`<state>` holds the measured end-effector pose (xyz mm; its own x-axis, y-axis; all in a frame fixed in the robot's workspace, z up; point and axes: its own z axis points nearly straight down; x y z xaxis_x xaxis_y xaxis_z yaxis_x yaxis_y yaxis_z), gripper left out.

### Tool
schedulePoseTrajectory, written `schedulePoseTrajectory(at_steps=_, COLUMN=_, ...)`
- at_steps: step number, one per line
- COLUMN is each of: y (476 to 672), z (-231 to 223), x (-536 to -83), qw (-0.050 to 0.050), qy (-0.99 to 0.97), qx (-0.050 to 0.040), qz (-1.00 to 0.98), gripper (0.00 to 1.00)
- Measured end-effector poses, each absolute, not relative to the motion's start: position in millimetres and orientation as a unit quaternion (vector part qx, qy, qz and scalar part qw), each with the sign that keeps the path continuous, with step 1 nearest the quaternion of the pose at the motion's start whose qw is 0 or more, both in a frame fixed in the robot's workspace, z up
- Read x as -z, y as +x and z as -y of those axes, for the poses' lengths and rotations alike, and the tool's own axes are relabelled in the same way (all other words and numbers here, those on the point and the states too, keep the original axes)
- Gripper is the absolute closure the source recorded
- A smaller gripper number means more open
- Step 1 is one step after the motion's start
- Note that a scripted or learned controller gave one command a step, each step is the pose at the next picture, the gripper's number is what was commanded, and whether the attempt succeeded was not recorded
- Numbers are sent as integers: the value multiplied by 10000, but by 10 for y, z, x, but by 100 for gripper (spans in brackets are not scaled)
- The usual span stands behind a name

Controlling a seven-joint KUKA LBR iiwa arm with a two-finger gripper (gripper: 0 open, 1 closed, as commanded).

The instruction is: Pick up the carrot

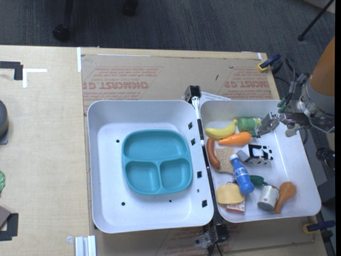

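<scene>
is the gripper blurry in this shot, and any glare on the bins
Camera view: the gripper by the carrot looks soft and smeared, its fingers unreadable; the white bins are evenly lit, without harsh glare; the blue tray is sharp.

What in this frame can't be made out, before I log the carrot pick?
- Gripper: too small and blurred in the camera view to tell open from shut, or whether it touches the carrot.
- Arm: cut off by the right edge.
- Green item behind the carrot: partly covered by the gripper; identity unclear.
- Sausage: its far end runs under the banana.
- Can: label too small to read.
</scene>
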<state>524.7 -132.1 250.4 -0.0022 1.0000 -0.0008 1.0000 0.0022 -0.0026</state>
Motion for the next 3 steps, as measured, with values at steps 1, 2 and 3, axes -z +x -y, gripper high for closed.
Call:
schedulePoseTrajectory(at_steps=1, y=5504, z=1079, x=-1626, qw=11, qy=-7269, qx=-16, qz=6867, gripper=0)
schedulePoseTrajectory(at_steps=2, y=6003, z=1212, x=-914, qw=5, qy=-7742, qx=-17, qz=6330, gripper=0)
schedulePoseTrajectory(at_steps=3, y=5561, z=1665, x=-918, qw=14, qy=-8206, qx=-16, qz=5715, gripper=0)
